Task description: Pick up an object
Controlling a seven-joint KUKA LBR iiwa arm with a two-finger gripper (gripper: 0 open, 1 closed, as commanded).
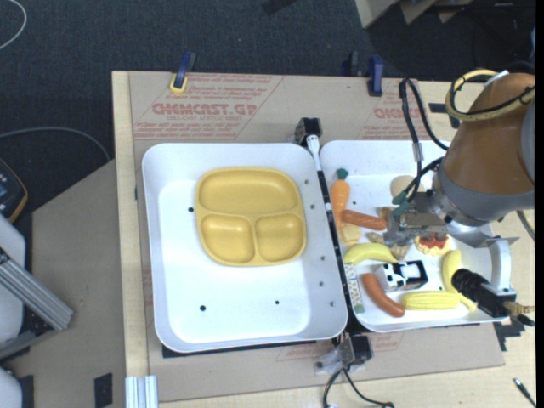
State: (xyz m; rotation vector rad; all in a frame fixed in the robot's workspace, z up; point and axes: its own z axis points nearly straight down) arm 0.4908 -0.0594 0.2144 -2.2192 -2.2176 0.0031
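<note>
My gripper (403, 230) hangs low over the middle of the right bin (374, 154), among toy foods. A red sausage (363, 220) lies just to its left, and a yellow banana (371, 252) sits just below and left of it. An orange carrot (340, 196) lies by the bin's left wall. A black-and-white toy (402, 273) rests below the gripper. Near the bin's front edge are a second red sausage (382, 295) and a yellow corn cob (431, 299). A red-and-yellow piece (433, 243) lies to the gripper's right. The wrist hides what is directly under it.
The left bin (170, 253) holds a yellow divided plate (251, 214) in its upper middle. A tan piece (400, 184) sits at the back of the right bin. The arm's body (489, 160) covers that bin's right side. Clamps (180, 75) stand at the board's far edge.
</note>
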